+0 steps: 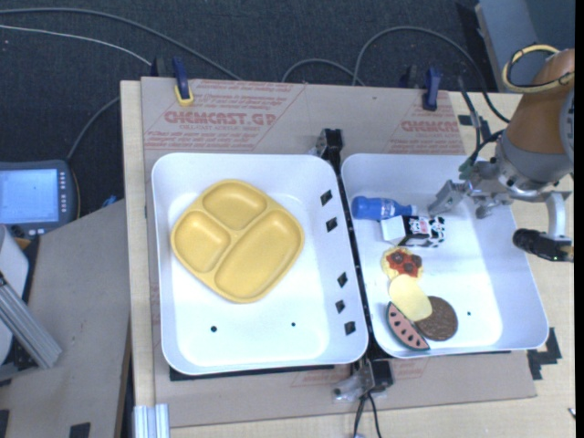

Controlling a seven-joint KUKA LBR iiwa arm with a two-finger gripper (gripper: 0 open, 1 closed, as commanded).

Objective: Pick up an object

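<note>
gripper [461,199]: we see it at the frame's right, over the right bin [511,281]; fingers spread, nothing between them.
blue bottle [379,209]: left of the gripper, near, long axis left-right.
next: we'd shift left.

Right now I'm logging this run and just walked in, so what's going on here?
A grey KUKA arm with an orange band reaches in from the right over the right white bin, trying to pick something up. Its gripper hangs near the blue bottle and a small black-and-white item, with nothing visibly between its fingers. Toy food lies nearer the front: a pizza slice, a yellow piece, a brown disc and a watermelon slice. The left bin holds a yellow divided plate.
</note>
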